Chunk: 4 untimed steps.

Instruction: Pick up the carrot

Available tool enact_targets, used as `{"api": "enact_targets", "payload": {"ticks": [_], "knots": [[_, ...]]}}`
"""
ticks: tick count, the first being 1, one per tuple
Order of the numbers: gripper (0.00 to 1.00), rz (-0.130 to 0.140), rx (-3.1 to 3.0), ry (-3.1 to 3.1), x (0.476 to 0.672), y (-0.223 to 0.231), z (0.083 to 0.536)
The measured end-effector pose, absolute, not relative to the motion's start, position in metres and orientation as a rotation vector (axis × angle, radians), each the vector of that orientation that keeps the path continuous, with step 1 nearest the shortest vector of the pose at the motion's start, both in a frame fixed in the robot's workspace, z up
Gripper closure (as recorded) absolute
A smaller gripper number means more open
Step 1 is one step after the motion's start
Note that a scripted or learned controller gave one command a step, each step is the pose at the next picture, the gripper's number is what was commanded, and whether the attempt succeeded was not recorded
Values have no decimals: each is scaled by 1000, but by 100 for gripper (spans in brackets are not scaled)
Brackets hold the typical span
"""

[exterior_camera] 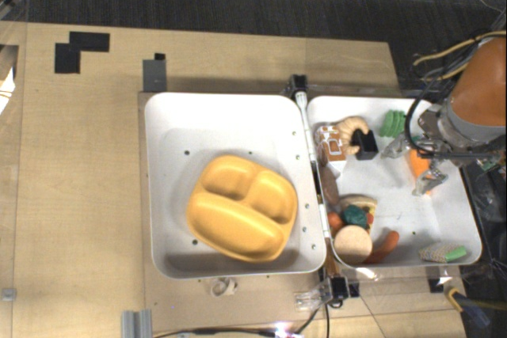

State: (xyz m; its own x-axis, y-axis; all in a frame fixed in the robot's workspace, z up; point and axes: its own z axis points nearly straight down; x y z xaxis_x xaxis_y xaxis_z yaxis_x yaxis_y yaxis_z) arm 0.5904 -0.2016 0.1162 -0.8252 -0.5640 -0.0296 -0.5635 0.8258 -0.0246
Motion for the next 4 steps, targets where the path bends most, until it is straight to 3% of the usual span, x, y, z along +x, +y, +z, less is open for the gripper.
{"api": "enact_targets", "payload": {"ticks": [1,2,3,4], "knots": [[100,-31,-917,2955,595,-200,130],[100,-39,-919,2943,599,-199,143],[0,-38,-919,2943,598,-199,143],[0,-9,-1291,2852,582,-205,88]]}}
